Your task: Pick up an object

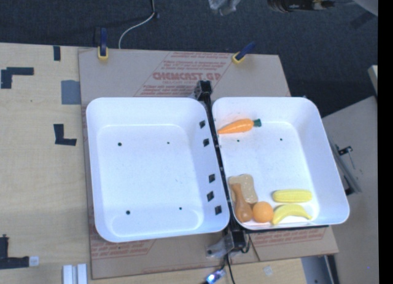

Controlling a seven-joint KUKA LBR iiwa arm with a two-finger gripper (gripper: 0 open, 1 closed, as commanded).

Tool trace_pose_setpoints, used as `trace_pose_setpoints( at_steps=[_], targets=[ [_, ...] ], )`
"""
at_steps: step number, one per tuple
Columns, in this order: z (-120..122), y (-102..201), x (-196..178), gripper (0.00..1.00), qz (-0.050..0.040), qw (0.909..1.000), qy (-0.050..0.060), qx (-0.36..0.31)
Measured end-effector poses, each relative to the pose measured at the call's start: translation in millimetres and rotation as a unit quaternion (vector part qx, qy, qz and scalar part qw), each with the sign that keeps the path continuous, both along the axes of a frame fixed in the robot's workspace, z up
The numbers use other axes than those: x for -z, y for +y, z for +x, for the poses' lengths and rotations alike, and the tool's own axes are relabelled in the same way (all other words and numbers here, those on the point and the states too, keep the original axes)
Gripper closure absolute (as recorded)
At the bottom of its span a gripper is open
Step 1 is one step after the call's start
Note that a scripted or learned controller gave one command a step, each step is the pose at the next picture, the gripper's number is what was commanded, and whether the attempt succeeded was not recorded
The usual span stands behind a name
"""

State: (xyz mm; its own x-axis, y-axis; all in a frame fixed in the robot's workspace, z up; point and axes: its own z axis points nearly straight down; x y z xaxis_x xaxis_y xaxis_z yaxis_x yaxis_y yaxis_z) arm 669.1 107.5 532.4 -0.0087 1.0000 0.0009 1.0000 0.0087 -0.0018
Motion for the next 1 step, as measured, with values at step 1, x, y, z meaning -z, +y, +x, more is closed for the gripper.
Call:
trace_pose_setpoints(
  at_steps=[1],
  targets=[
    [-2.4,118.0,-1.3,1.0,0.0011,1.0,0.0,-0.002]
  ],
)
